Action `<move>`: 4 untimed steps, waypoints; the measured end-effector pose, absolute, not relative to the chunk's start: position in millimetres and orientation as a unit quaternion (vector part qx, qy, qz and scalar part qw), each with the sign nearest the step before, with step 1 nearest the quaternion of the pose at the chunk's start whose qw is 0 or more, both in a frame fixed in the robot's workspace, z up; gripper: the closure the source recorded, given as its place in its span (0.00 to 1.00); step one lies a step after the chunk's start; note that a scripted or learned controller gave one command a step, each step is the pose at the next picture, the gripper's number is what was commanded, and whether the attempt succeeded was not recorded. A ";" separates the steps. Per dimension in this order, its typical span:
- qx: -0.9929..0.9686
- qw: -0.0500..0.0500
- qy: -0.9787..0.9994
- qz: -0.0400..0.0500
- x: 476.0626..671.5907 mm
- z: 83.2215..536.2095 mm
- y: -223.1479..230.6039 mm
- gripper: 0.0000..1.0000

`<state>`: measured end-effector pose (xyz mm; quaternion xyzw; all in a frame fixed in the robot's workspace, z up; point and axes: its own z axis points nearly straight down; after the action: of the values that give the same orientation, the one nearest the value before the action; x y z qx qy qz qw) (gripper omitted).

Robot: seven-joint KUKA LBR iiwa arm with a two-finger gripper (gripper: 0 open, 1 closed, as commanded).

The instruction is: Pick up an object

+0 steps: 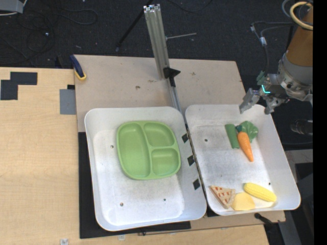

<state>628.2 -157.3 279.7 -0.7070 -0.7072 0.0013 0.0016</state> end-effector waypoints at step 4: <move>-0.707 0.003 -0.707 0.002 621.2 142.9 -144.3 0.00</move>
<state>621.2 -144.3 142.9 -0.7073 -0.7069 0.0022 0.0031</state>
